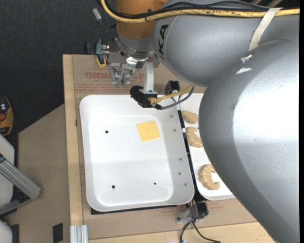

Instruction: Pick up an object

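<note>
Gripper [121, 77] upper centre of frame, above far rim of left bin [90, 156], over cardboard bench top [76, 142]; fingers close together, nothing between them. Yellow square slice [148, 131] flat in left bin, upper middle, well apart from gripper. Right bin [202, 190] holds 3 pale pastry pieces [209, 176] near its left side, one below another. Grey arm [247, 95] covers right of frame, orange band [137, 14] at top

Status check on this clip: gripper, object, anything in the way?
Gripper above the left bin's far edge, nothing between fingers. Yellow square flat in left bin. Nothing on it.
</note>
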Robot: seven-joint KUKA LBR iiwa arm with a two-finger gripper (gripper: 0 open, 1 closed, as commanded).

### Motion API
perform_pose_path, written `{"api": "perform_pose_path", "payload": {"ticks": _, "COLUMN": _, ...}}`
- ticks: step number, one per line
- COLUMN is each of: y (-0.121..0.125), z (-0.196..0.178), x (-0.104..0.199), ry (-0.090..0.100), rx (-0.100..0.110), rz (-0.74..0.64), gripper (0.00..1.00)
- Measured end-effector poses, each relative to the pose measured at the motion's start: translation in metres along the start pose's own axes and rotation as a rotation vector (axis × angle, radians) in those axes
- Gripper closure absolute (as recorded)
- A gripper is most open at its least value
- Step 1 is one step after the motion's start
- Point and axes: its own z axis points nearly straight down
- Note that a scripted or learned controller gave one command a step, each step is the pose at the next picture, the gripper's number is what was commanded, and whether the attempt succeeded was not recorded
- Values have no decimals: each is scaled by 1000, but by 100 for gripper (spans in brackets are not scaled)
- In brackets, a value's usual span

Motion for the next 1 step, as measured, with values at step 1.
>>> {"api": "perform_pose_path", "payload": {"ticks": 1, "y": 0, "z": -11, "x": 1, "ry": 0, "rx": -3, "rz": -2, "gripper": 100}}
